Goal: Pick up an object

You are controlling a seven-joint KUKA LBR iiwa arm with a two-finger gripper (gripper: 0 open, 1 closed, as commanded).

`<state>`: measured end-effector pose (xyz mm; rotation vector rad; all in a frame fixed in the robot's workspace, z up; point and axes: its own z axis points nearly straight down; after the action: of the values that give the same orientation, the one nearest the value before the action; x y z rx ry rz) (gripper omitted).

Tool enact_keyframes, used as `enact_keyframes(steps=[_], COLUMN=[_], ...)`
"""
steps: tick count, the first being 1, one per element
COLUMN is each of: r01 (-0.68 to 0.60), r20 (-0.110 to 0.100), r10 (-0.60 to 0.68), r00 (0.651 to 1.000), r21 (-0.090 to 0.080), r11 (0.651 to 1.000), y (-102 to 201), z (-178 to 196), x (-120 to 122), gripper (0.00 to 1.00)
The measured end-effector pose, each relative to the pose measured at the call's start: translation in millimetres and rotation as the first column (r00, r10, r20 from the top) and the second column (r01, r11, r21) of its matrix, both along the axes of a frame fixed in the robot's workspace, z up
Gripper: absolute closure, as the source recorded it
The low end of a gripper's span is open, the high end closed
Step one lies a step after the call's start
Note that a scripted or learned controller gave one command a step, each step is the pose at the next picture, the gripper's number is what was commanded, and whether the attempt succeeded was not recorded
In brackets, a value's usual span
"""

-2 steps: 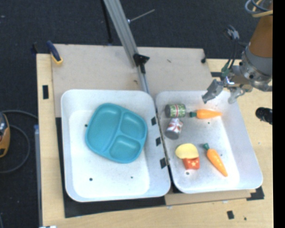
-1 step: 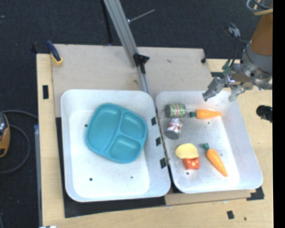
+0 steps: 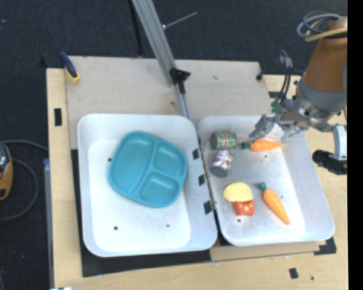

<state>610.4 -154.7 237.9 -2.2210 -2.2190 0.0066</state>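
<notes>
While the gripper [image 3: 271,130] sits right over the small carrot [image 3: 265,144] beside the green can [image 3: 223,141], honestly can't tell if it's clenched or released.

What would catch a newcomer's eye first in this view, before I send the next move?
Probably the big teal divided plate, lying alone in the left bin. Next, the grey and orange arm reaching in from the right, its gripper low over an orange carrot at the far side of the right bin. A second carrot lies nearer the front.
</notes>
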Motion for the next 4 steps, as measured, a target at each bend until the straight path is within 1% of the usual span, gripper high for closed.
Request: enact_keyframes(steps=[1, 2, 3, 4], r01=[0.000, 0.001, 0.003, 0.001], r20=[0.002, 0.002, 0.009, 0.012], r10=[0.000, -0.001, -0.003, -0.001], r00=[1.000, 1.000, 1.000, 1.000], r21=[0.000, -0.001, 0.000, -0.001], r11=[1.000, 1.000, 1.000, 1.000], y=[1, -5, -6, -14], z=[-63, -116, -101, -40], x=[1, 10, 11, 18], gripper=[0.00, 0.00, 1.00, 1.00])
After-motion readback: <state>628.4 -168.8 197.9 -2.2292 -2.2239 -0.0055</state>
